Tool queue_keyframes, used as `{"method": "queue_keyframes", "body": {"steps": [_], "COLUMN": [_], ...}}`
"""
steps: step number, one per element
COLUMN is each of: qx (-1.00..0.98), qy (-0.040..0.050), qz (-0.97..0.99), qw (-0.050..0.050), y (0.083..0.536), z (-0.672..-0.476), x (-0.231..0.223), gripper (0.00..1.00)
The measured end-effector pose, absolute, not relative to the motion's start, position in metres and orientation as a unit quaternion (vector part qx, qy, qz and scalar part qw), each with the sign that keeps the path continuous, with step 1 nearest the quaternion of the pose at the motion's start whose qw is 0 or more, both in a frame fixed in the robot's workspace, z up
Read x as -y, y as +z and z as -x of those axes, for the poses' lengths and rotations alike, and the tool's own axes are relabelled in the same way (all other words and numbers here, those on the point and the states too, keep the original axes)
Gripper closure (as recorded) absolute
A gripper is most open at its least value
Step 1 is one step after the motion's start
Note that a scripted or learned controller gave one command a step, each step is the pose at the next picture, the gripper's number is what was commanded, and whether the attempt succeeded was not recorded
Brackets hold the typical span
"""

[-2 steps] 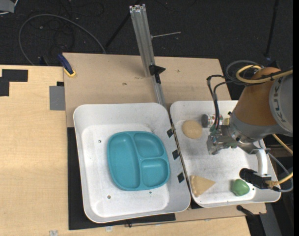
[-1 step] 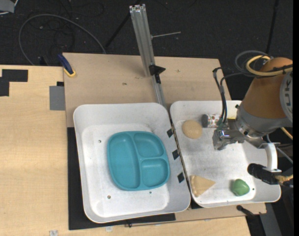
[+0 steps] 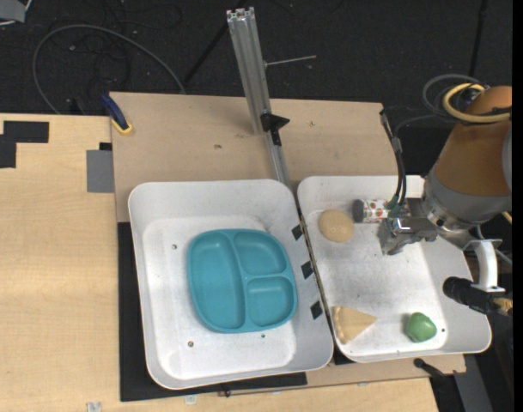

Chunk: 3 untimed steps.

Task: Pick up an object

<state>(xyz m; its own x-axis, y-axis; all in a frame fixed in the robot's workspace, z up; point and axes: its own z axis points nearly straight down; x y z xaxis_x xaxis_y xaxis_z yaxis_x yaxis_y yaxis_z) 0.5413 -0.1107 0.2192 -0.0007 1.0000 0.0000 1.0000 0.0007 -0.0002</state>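
Note:
Three loose objects lie in the right bin (image 3: 364,273). A round tan lump (image 3: 336,226) rests near its far left side. In the near left corner sits a tan wedge (image 3: 353,323). A green rounded object (image 3: 421,326) lies near the front right. My gripper (image 3: 392,240) hangs low over the bin's far right part, just right of the tan lump and apart from it. A small grey and white piece (image 3: 369,210) sticks out at the gripper's left; I cannot tell whether it is a separate object.
The left bin (image 3: 158,221) holds a teal divided tray (image 3: 241,278). A metal post (image 3: 254,75) rises behind the gap between the bins. The grey arm (image 3: 471,170) covers the right bin's far right corner. Black clips (image 3: 306,269) sit between the bins.

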Motion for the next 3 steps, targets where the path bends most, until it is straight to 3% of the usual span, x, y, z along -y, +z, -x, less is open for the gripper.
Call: {"method": "queue_keyframes", "body": {"steps": [3], "qx": [0.708], "qy": [0.0012], "qz": [0.706], "qw": [0.002], "y": [0.219], "z": [-0.525], "x": [-0.029], "gripper": [1.0]}}
